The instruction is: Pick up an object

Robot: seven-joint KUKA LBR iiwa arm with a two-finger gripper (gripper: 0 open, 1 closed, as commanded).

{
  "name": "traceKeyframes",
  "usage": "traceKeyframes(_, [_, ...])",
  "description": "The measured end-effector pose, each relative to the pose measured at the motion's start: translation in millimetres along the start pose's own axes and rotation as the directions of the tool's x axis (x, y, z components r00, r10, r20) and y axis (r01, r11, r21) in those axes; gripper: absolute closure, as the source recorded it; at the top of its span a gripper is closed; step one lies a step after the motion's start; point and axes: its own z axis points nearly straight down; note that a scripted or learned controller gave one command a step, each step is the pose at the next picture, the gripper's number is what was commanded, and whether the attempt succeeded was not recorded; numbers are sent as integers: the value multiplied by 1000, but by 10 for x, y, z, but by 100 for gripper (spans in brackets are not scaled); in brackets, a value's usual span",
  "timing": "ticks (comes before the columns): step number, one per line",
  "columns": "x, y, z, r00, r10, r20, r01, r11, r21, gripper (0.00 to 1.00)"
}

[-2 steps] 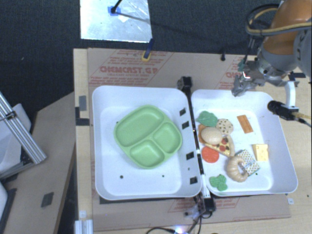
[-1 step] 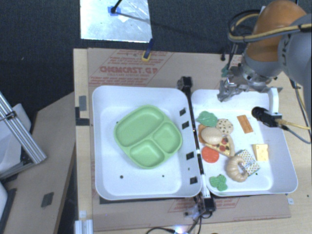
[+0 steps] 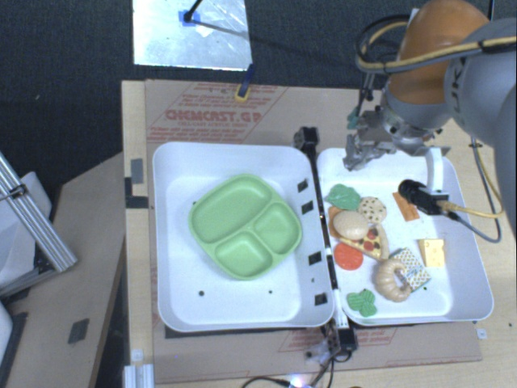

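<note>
The right bin (image 3: 472, 277) holds several toy foods: a green leaf (image 3: 344, 194), a spotted cookie (image 3: 371, 208), a tan bread roll (image 3: 349, 223), a pizza slice (image 3: 372, 242), a red tomato slice (image 3: 348, 256), a bagel (image 3: 390, 280), a blue-white packet (image 3: 413, 267), a yellow cheese block (image 3: 434, 252), an orange cracker (image 3: 405, 208) and a green sprig (image 3: 362, 301). My gripper (image 3: 359, 158) hangs over the bin's far left corner, just beyond the leaf and apart from it. I see nothing held in it.
The left bin (image 3: 174, 297) holds a green divided plate (image 3: 245, 226). A black divider with clips (image 3: 319, 217) runs between the bins. A black device with a cable (image 3: 422, 196) juts over the right bin. A shiny sheet (image 3: 192, 23) lies beyond the bench.
</note>
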Motion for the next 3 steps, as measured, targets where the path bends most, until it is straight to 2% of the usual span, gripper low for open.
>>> traceKeyframes(1, [149, -109, -45, 1000, 0, 0, 0, 1000, 0, 100])
traceKeyframes(2, [138, -189, 25, 1000, 5, 1, -5, 1000, 0, 100])
traceKeyframes(3, [218, -95, -35, 1000, 1, 0, -1, 1000, -2, 100])
